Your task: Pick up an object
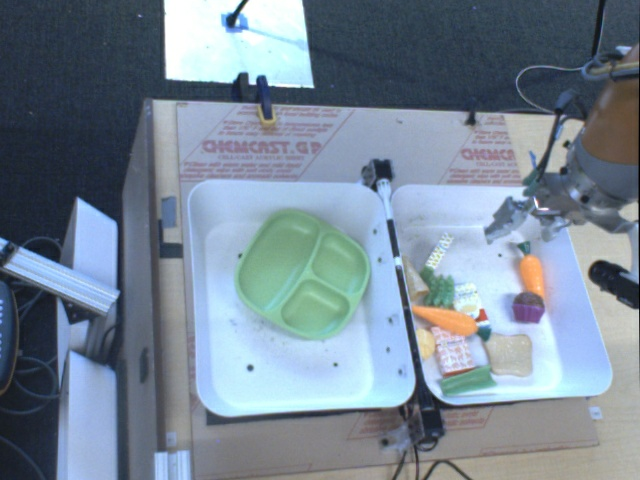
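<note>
My pincer (520, 218) hangs over the back of the right bin (592, 353); whether it is apart or together I cannot tell. The carrot (531, 272) lies just below it, a purple piece (528, 307) beside that. The green tray (303, 273) sits in the left bin (215, 368).

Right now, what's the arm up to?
The KUKA arm reaches in over the right bin, its gripper hovering above the toy food: two carrots, a purple piece, a bread slice. Nothing is gripped yet. The green divided plate sits in the left bin.
</note>
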### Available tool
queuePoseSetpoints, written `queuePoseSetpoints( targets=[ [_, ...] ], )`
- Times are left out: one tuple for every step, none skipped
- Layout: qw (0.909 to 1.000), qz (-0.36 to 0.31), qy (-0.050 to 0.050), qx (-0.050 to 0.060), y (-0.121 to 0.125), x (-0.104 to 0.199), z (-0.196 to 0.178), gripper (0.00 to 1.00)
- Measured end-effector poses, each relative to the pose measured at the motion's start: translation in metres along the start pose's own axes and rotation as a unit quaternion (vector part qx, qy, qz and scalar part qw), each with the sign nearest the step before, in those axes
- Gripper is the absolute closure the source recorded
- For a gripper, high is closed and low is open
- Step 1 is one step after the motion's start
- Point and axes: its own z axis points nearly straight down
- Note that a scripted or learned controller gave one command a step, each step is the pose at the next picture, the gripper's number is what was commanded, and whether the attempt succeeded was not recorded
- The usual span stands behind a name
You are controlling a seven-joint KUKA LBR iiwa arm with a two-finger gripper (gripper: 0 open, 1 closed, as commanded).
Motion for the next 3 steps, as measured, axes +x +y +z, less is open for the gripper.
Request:
queuePoseSetpoints(
  targets=[
    [1.0, 0.001, 0.0, 0.001, -0.001, -0.046, 0.119, 0.0],
    [1.0, 0.0, 0.0, 0.0, 0.062, -0.031, 0.169, 0.0],
    [1.0, -0.001, 0.0, -0.001, 0.1, 0.02, 0.168, 0.0]
  ],
)
